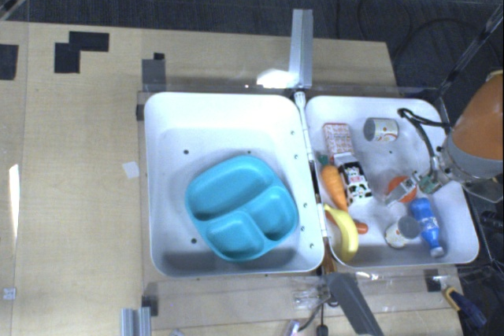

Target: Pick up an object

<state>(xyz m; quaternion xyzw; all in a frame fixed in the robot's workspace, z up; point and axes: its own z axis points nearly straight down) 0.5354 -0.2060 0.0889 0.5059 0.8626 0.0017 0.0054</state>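
Two white bins sit side by side; the gripper hangs low in the right bin beside an orange-red item and blue bottle (its grip state: cannot tell). Best to centre over one object before lifting.

A single fixed camera looks down at a slant from above the bench, taking in both white bins from moderate distance
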